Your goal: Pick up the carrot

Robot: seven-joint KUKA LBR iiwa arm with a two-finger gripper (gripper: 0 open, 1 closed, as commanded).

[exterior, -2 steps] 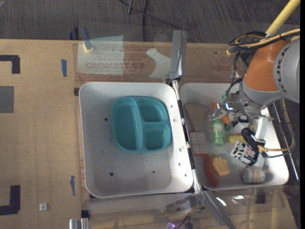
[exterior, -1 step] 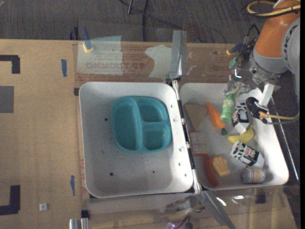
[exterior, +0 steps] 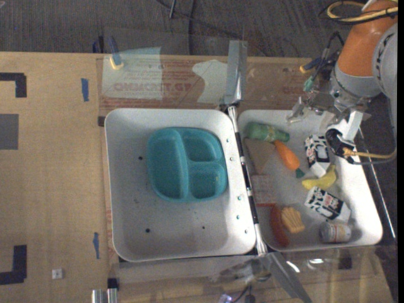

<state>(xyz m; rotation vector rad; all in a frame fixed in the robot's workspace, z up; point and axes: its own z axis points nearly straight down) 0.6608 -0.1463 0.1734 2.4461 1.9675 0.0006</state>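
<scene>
The carrot (exterior: 288,156) lay in the right bin (exterior: 365,197), in its far half and toward the wall shared with the left bin (exterior: 123,194). It rested on a slant, its orange body running from upper left to lower right and ending in a small green tip. Just beyond its upper end lay a green vegetable (exterior: 266,132), close to the carrot or touching it; the view did not settle which. A flat tan wedge (exterior: 255,154) sat just to the carrot's left. To its right stood a black-and-white carton (exterior: 315,149), and below that a yellow banana (exterior: 320,179) lay near the carrot's green tip. Nearer the front of the bin were a second black-and-white carton (exterior: 327,204), a pale can (exterior: 334,232) on its side, a ridged yellow piece (exterior: 291,219) and a red piece (exterior: 278,226) just beside it. The gripper (exterior: 314,107) hung over the far right part of the right bin, near its far rim, up and to the right of the carrot and apart from it. Nothing could be seen in its grasp, and whether it was spread or closed could not be told from this slant. The left bin held a teal divided plate (exterior: 187,164) near its middle. Both bins rested side by side on the tan bench (exterior: 50,169).
</scene>
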